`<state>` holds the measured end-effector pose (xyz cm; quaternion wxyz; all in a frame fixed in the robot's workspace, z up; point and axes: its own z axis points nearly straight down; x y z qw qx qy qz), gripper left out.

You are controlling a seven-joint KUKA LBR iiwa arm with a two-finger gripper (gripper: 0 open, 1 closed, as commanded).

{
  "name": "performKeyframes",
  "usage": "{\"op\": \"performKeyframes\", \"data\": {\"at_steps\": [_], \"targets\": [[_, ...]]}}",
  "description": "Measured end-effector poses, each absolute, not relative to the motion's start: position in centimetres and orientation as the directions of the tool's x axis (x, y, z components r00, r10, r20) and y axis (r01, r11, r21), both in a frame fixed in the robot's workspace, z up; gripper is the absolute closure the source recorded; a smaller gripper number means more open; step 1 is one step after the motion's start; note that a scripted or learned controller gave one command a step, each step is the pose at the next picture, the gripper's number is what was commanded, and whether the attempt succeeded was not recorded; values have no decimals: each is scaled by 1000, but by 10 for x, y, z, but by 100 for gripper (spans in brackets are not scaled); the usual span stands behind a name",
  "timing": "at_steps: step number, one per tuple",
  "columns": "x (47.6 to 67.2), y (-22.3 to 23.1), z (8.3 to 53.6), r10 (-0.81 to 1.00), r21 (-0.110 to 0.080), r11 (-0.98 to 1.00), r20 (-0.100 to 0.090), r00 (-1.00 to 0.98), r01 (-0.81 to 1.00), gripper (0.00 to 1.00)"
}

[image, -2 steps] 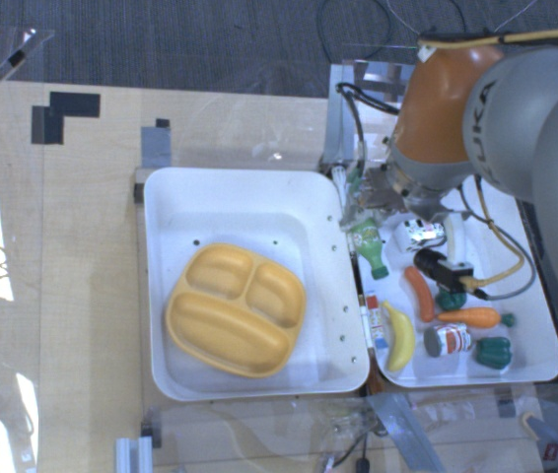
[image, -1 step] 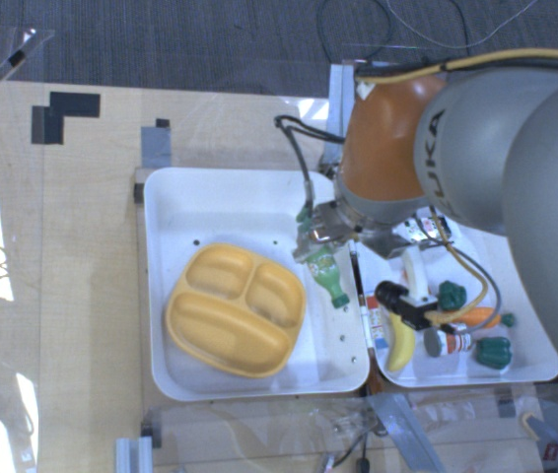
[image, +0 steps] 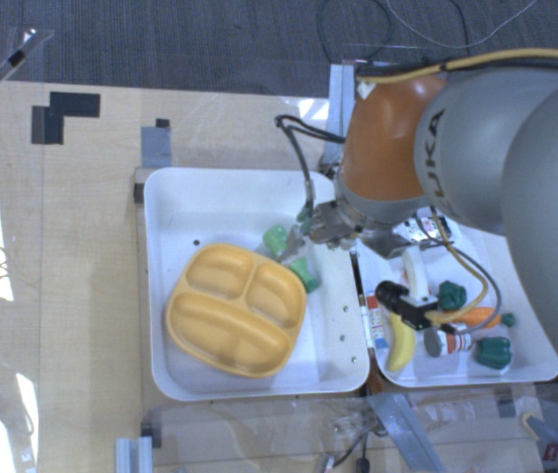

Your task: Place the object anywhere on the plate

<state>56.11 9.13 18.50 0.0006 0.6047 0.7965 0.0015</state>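
I've got the gripper over the plate's far right rim, near the green object, though I cannot tell whether it grasps it.

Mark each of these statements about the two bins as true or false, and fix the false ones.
1. The yellow plate lies in the left bin. True.
2. The plate is a plain round dish with no sections. False: it is divided into three compartments.
3. The green object sits in the middle of the plate. False: it lies off the plate, by its upper right edge, under the gripper.
4. A banana lies in the right bin. True.
5. The arm's orange band hangs over the bench outside both bins. False: it hangs over the bins, near the divide between them.
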Motion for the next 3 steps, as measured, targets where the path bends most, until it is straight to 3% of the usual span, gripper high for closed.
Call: {"op": "performKeyframes", "data": {"at_steps": [1, 2, 3], "targets": [[523, 85, 272, 955, 7, 298, 0, -298, 955, 0], [522, 55, 370, 911, 9, 413, -3, -413, 911, 0], [524, 56, 381, 908, 16, 419, -6, -418, 908, 100]]}}
